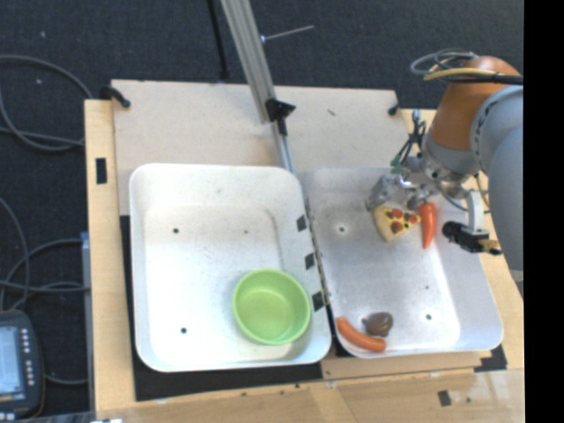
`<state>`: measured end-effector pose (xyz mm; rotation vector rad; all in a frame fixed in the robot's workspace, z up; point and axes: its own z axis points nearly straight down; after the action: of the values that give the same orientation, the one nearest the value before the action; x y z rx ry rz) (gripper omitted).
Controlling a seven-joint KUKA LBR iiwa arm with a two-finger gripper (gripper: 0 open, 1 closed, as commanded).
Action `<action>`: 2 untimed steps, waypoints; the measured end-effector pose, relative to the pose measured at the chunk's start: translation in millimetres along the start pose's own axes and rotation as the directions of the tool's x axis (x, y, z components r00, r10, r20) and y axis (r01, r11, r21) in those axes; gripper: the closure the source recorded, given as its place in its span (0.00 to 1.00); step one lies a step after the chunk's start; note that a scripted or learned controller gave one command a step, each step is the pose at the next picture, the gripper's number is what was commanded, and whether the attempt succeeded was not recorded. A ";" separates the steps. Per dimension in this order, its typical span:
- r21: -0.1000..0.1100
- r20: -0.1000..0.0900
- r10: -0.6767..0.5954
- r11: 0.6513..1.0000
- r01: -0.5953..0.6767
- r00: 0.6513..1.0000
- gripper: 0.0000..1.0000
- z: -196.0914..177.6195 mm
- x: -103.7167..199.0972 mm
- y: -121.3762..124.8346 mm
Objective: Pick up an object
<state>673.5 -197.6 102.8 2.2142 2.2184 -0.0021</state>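
Unmarked hot dog (359, 334), green bowl (271, 305)

Matt green plastic bowl (271, 306) (smooth), speckled white plastic bins (176, 192).

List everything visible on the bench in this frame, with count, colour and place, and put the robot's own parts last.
bins: 2, white, side by side on the bench
bowl: 1, green, near corner of the left bin
pizza slice toy: 1, yellow with red spots, far part of the right bin, under the gripper
carrot: 1, orange, right bin, just right of the pizza slice toy
sausage: 1, orange-red, near edge of the right bin
brown lump: 1, brown, right bin, touching the sausage
arm: 1, grey with orange band, reaching in from the right
gripper: 1, metal, over the pizza slice toy
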 end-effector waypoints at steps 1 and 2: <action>-0.001 0.003 -0.002 1.000 0.002 1.000 1.00 -11.4 -1.1 0.2; -0.004 -0.005 0.000 1.000 0.000 1.000 1.00 -75.2 -6.5 6.0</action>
<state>679.3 -203.6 178.1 2.2146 2.2185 0.0080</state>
